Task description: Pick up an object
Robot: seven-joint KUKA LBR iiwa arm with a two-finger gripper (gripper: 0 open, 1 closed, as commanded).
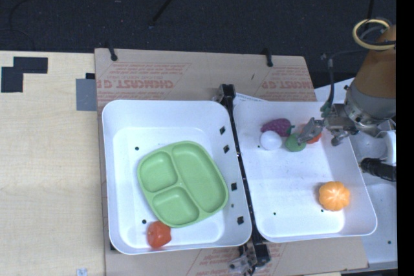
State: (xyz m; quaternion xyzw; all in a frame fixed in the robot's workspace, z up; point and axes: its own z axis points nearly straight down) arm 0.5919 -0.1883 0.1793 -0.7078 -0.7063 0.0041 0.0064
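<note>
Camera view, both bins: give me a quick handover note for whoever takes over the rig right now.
Gripper: low at the right bin's upper right, beside an orange-and-green item; whether the fingers are open or shut cannot be told, and no grasp is visible.
Right bin: purple item, white ball touching it, orange fruit near the lower right.
Left bin: green divided plate, red item at its lower edge.
Done: nothing visibly lifted.
Left: pick up an object.
</note>
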